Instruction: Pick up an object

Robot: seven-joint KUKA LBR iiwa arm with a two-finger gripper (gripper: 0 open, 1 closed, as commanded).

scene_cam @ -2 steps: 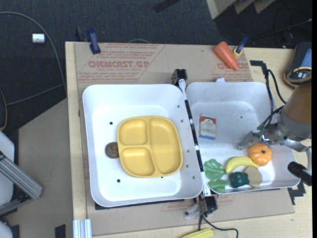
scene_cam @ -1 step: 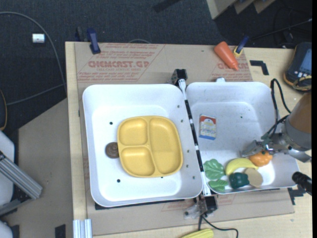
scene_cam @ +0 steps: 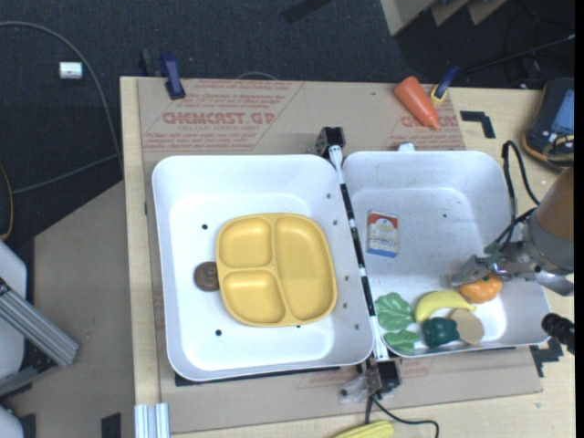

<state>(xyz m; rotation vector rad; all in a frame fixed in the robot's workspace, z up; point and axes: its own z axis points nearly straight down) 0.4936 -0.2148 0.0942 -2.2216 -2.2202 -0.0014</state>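
Observation:
My gripper point(scene_cam: 484, 267) is low over the right bin point(scene_cam: 429, 176), reaching in from the right near the bin's right side. A small orange fruit point(scene_cam: 481, 291) lies just below and in front of it, touching or nearly touching it. A yellow banana point(scene_cam: 442, 304) lies to the left of the orange fruit. Next to the banana are a green leafy piece point(scene_cam: 394, 311), a dark green object point(scene_cam: 440, 332) and a tan round piece point(scene_cam: 471, 328). A white packet with a red and blue label point(scene_cam: 383, 234) lies in the middle of the right bin.
The left bin point(scene_cam: 182, 190) holds a yellow divided plate point(scene_cam: 276, 268) and a brown round object point(scene_cam: 206, 276) at its left. An orange carrot-like toy point(scene_cam: 418, 103) lies on the cardboard behind the bins. A black clip point(scene_cam: 330, 140) sits at the bins' shared rear edge.

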